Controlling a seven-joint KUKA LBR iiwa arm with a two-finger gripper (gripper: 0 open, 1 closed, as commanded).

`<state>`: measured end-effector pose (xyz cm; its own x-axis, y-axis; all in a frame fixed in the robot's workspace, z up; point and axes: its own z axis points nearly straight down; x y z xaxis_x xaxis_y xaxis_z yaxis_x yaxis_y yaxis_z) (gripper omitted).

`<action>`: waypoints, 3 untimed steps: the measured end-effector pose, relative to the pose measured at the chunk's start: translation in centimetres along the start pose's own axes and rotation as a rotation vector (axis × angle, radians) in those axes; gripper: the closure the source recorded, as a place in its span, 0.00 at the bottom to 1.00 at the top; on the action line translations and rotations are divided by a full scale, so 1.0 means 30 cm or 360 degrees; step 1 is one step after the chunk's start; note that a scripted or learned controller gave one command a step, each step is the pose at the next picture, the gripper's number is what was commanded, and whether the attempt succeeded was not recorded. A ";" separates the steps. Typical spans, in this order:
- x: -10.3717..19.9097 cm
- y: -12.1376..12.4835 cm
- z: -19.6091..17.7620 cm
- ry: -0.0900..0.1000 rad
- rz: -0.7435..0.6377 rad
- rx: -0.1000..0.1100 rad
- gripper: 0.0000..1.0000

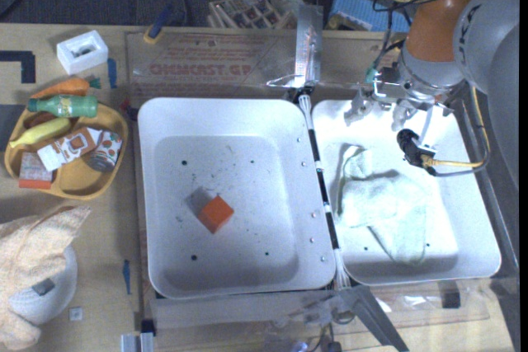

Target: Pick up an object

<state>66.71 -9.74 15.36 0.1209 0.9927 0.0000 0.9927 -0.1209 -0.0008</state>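
Observation:
An orange block with a grey side lies in the left bin, a little left of its middle. A crumpled white cloth lies in the right bin, spread from its centre toward the front. My gripper hangs over the far end of the right bin, just beyond the cloth's far edge and well to the right of the orange block. Nothing shows in its grasp. The grey arm with its orange band rises behind it at the upper right.
A yellow bowl of toy food stands left of the bins, with a beige towel in front of it. A small white box sits at the back left. A black and yellow cable loops over the right bin.

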 end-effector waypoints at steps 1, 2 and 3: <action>-0.010 -0.185 0.219 0.0001 -0.0256 -0.0012 0.00; -0.021 -0.179 0.180 0.0001 -0.0244 -0.0023 1.00; 0.100 -0.022 -0.120 -0.0002 -0.0124 -0.0005 1.00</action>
<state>66.43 -6.69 18.95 0.0433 0.9991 -0.0012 0.9991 -0.0433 0.0022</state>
